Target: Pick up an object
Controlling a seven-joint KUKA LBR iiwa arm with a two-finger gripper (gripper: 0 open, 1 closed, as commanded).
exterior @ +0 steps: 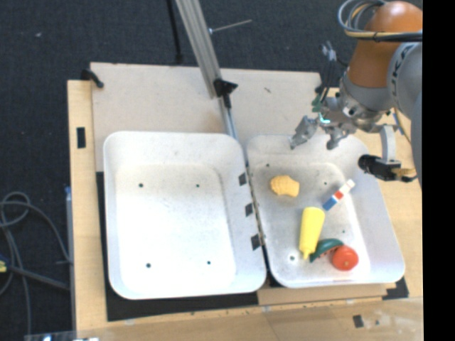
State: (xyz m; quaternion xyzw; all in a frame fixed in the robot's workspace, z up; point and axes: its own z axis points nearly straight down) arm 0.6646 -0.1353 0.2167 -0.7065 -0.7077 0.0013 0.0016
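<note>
Camera view is showing the gripper (313, 137) hanging spread open and holding nothing over the right bin's (377, 212) far rim, while the yellow bottle (310, 231) is lying inside, well apart.

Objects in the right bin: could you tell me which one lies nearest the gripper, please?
The small yellow lumpy piece, alone at the bin's upper left, is nearest the gripper.

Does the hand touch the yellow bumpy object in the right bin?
Apart. In the camera view, the hand hovers at the bin's far edge, with bare white bin floor between it and the yellow bumpy object.
</note>
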